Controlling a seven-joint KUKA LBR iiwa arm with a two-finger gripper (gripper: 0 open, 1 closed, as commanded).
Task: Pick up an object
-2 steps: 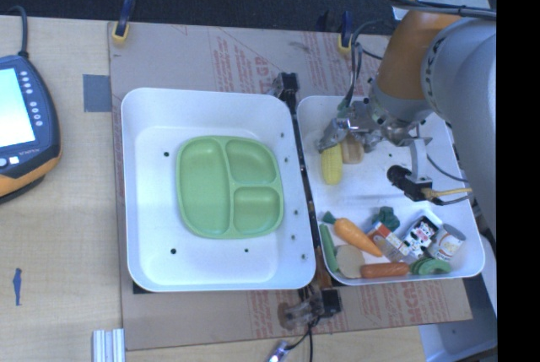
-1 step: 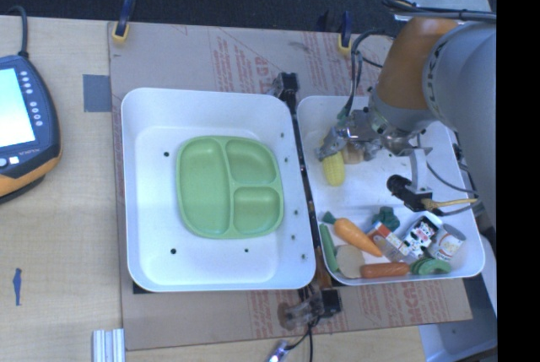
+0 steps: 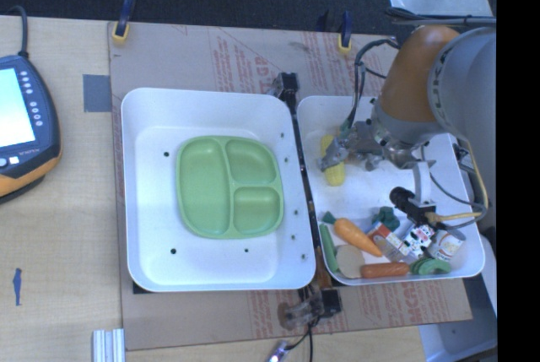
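Observation:
My gripper (image 3: pixel 336 153) is low over the upper left part of the right bin (image 3: pixel 472 267), reaching in from the right. A yellow object (image 3: pixel 335 175) lies right under and around its tip, partly covered by it, so contact is unclear. Further toward the bin's front lie an orange carrot (image 3: pixel 357 236), a reddish sausage (image 3: pixel 384 271), a green piece (image 3: pixel 434 267) and several small mixed items (image 3: pixel 411 239).
The left bin (image 3: pixel 139 208) holds a green divided plate (image 3: pixel 229 186). A tablet-like pendant (image 3: pixel 21 120) rests at the bench's left edge. Clamps (image 3: pixel 122 21) sit along the board's far edge. The arm's grey body (image 3: pixel 456 90) looms over the right bin's back.

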